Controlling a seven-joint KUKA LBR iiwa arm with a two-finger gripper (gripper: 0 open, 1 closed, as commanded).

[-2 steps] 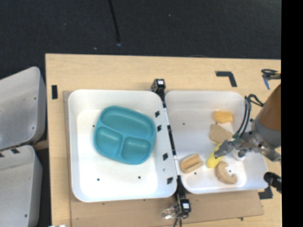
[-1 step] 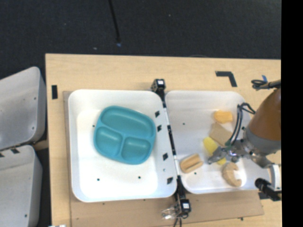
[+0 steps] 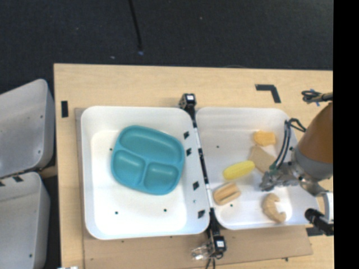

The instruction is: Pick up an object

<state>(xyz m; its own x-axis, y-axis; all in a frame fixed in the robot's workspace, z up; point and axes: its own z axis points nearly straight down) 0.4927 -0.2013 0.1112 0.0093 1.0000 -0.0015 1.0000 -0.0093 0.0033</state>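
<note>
Right bin (image 3: 224, 119), item: yellow corn-like toy (image 3: 238, 169) lying centre, at nine o'clock from the end effector (image 3: 271, 179), whose spread cannot be told; likely light, stiff, smooth plastic, best pinched across its narrow middle.

- A teal divided plate (image 3: 148, 159) lying in the left white bin (image 3: 90, 206).
- Light wooden bench (image 3: 140, 83) beneath the bins.
- Black cable (image 3: 133, 17) across the dark floor.
</note>
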